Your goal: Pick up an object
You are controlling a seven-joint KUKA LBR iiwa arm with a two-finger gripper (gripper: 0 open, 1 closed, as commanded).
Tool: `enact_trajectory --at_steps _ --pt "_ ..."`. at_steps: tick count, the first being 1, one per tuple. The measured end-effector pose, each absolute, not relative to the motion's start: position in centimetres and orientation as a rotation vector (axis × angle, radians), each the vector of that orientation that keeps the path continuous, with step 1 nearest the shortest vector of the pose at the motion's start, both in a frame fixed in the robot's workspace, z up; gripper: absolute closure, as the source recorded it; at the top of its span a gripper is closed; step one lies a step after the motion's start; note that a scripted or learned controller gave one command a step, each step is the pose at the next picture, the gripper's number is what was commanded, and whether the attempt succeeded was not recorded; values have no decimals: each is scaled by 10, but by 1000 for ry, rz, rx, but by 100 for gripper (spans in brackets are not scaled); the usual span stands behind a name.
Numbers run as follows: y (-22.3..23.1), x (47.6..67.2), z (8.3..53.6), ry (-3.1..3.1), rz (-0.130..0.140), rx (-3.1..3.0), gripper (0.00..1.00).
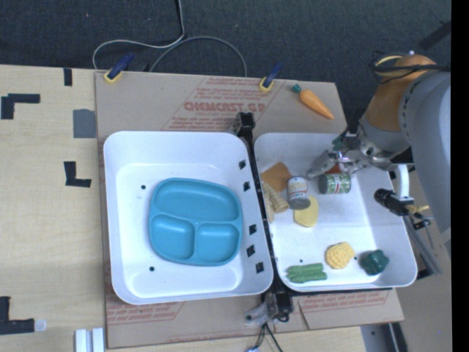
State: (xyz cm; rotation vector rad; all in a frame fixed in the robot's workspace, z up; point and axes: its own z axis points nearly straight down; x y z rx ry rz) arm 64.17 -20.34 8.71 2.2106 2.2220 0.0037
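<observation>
My gripper (335, 164) is low in the upper right part of the right bin (388, 229), at the end of the grey arm with its orange band. A green can (335, 184) lies on its side directly beneath the gripper, touching or nearly touching it. Whether the can is gripped is not visible. To the left a small grey tin (297, 190) stands beside a yellow piece (306, 213) and a brown slice (275, 177). Along the bin's front lie a corn cob (339, 255), a green pea pod (305, 272) and a dark green broccoli (374, 262).
The left bin (124, 160) holds a blue divided plate (196, 221). A toy carrot (315, 102) lies on the cardboard behind the right bin. A black divider (253, 189) runs between the bins. Cable and clamps sit at the bench's back.
</observation>
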Motion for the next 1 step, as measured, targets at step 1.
enact_trajectory --at_steps 1 --pt "-191 670 86 2221 1 2215 0"
